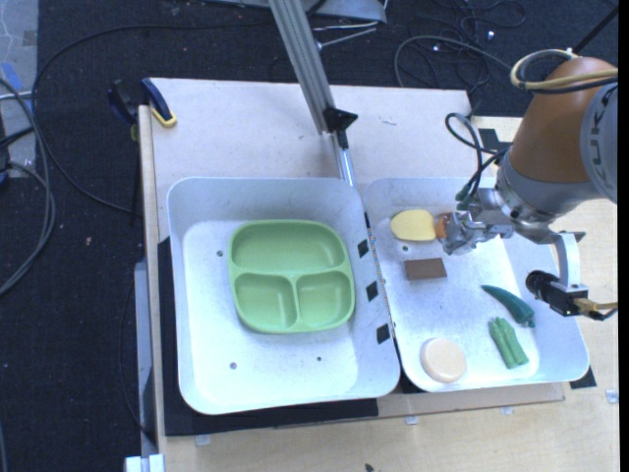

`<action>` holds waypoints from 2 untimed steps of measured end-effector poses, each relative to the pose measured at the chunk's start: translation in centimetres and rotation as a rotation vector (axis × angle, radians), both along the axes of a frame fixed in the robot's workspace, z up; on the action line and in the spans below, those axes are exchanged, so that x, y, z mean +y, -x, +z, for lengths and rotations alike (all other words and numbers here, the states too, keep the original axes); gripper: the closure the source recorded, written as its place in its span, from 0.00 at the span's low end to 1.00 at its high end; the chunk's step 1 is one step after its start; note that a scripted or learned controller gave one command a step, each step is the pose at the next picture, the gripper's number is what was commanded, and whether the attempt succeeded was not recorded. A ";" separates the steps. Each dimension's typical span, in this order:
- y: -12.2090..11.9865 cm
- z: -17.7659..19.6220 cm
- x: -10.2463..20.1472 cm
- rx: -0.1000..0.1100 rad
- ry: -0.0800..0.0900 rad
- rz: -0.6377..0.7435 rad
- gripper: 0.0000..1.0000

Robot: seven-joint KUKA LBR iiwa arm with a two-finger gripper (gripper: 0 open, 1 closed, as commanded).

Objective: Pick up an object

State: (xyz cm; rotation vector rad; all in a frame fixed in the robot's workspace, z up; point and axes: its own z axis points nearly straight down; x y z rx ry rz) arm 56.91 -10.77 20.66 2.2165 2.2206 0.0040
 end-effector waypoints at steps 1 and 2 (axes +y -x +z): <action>-0.6 -0.1 4.6 0.004 -0.002 0.005 1.00; -1.9 1.3 9.6 0.002 -0.003 0.007 1.00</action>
